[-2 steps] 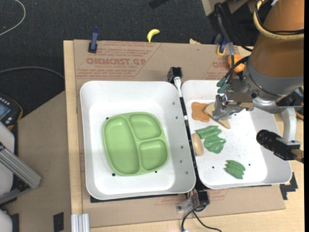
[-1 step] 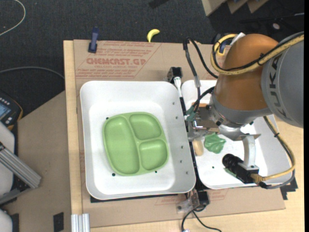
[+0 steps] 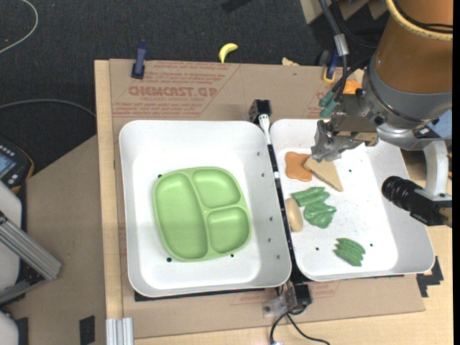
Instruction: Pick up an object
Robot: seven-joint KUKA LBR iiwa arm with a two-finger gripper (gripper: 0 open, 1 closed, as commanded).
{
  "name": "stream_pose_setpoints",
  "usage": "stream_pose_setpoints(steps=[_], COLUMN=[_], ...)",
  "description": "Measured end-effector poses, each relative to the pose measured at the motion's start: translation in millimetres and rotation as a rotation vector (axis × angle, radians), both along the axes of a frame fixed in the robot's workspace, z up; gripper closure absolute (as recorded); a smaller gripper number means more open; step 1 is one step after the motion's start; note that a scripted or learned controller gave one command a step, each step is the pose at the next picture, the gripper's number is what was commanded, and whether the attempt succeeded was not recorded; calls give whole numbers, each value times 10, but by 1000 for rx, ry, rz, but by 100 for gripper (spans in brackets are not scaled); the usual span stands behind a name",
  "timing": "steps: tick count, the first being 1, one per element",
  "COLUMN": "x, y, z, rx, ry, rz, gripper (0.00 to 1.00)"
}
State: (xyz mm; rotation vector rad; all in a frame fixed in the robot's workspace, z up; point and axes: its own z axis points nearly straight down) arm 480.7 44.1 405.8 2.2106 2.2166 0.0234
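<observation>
A brown cardboard sheet (image 3: pixel 180 92) printed with red lettering covers the bench, and 2 shallow white bins sit on it side by side. The left bin (image 3: pixel 136 149), in the centre of the frame, holds a light green tray (image 3: pixel 201 213) divided into 3 compartments. The right bin (image 3: pixel 388 257) carries the loose items: an orange piece (image 3: pixel 295 166) near its upper left corner, a tan wedge (image 3: pixel 328 174) just beside it, a pale tan cylinder (image 3: pixel 294 215) along the bin's left wall, a cluster of green pods (image 3: pixel 316 207) in the middle, and 1 separate green pod (image 3: pixel 349 251) toward the lower right. A black clip (image 3: pixel 260 111) sits at the top of the seam between the bins, and a blue clamp (image 3: pixel 139 57) grips the cardboard's upper left edge. Beyond the cardboard lies dark carpet — a small yellow banana-shaped object (image 3: pixel 228 50) rests on it at the top centre, and a thin white cable (image 3: pixel 21 20) loops in the upper left.

The arm (image 3: pixel 417 49) enters from the upper right, its wide orange band filling that corner, and angles down toward the right bin. The gripper (image 3: pixel 325 152) is low over the bin's upper left area, its tip at the upper end of the tan wedge and just right of the orange piece. Whether anything is held cannot be told.
</observation>
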Motion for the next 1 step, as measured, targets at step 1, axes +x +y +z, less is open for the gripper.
stream_pose_setpoints(steps=[1], x=[-6], y=[6], z=[16], rx=[-4], ry=[15], rz=[-1], gripper=[100])
